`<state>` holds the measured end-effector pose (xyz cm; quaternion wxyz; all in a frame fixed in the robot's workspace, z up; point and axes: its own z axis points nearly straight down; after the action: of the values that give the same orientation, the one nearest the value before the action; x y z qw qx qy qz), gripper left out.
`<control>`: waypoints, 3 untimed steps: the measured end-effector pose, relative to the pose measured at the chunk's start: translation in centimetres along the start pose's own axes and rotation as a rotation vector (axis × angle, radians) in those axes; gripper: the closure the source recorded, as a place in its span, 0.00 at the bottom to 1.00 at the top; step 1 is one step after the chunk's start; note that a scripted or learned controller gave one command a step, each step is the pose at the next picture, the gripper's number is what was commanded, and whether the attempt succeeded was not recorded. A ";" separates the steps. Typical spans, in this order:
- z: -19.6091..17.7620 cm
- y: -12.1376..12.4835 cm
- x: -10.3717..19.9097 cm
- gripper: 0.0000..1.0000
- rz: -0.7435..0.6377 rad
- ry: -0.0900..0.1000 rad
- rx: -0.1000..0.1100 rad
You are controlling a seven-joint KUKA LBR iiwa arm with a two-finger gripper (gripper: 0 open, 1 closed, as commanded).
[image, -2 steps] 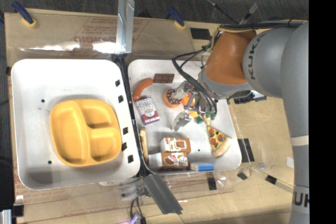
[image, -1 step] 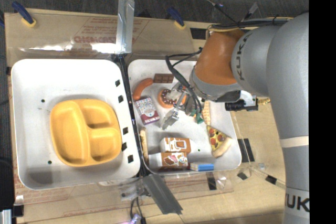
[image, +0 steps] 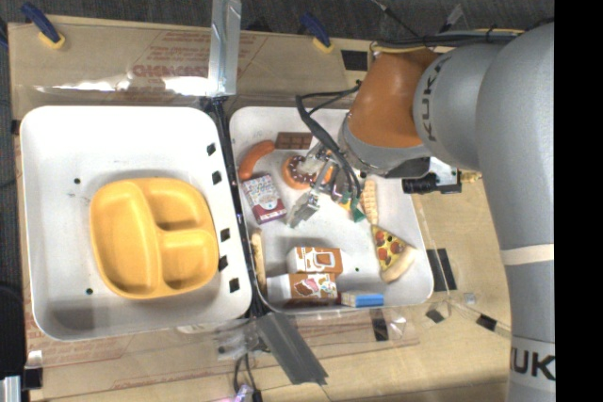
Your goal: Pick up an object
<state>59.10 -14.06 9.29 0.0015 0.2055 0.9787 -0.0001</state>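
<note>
My gripper (image: 311, 193) hangs low over the middle of the right bin (image: 415, 202), below the arm's orange band. It is just right of a small maroon carton (image: 265, 199) and just below a pink-frosted donut (image: 301, 170), which the wrist partly covers. Nothing is visibly held. An orange sausage (image: 254, 157) and a brown chocolate bar (image: 292, 141) lie at the bin's far left. Nearer the front are a brown milk carton (image: 314, 260), a pizza slice (image: 391, 252), a flat brown packet (image: 311, 287) and a blue marker (image: 364, 299).
The left bin (image: 57, 146) holds a yellow divided plate (image: 153, 235). A tan breadstick (image: 256, 259) lies along the right bin's left wall. A waffle-like strip (image: 370, 198) and a small green piece (image: 358, 213) sit under the wrist. The grey arm covers the right side.
</note>
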 end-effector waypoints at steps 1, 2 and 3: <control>-0.1 -0.8 -2.9 0.00 -0.177 0.001 0.001; -1.2 -0.6 -3.0 1.00 -0.184 -0.004 0.001; -16.5 4.3 -3.4 1.00 0.001 -0.009 -0.002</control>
<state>63.91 -11.48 25.80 0.0063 0.2060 0.9785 0.0001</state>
